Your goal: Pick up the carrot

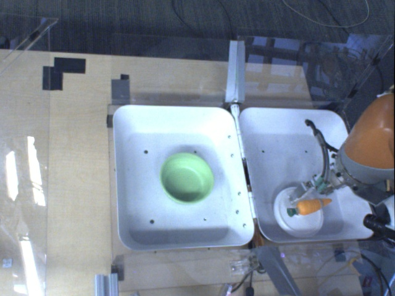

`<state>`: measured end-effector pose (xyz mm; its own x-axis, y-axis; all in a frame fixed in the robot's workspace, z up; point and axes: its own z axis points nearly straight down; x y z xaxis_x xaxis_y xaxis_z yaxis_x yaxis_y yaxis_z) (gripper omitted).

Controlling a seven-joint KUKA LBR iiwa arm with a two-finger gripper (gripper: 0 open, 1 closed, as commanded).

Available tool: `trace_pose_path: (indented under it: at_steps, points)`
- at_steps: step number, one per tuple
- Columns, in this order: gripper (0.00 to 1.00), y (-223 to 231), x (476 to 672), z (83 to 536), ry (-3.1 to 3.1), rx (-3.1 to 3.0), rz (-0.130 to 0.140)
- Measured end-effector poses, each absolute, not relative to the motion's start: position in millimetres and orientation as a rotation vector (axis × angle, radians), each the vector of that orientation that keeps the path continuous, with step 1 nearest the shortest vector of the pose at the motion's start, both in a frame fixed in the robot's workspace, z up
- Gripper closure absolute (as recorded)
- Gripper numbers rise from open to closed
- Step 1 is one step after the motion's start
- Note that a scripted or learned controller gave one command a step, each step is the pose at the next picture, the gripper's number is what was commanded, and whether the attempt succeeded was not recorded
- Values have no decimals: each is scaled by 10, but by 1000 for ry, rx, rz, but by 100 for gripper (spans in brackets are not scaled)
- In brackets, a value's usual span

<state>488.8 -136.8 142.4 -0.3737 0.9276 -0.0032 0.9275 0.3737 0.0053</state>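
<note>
over the right bin [271, 134], the gripper [316, 189] sits at the carrot [310, 206] on a plate [290, 222], seemingly mid-reach; grip unreadable; next, a firm close, then lift

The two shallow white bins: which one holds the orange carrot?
The right-hand shallow white bin holds the orange carrot, which lies on a small round white plate beside the gripper. The left-hand shallow white bin holds a round green bowl.

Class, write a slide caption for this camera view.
Gripper over carrot on white plate, right bin; green bowl left.
</note>
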Motion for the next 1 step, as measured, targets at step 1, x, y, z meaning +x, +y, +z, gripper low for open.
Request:
trace_pose_path:
  at_steps: [1]
  points:
    - [0, -1243, 4930, 932, 2480, 1904, 16]
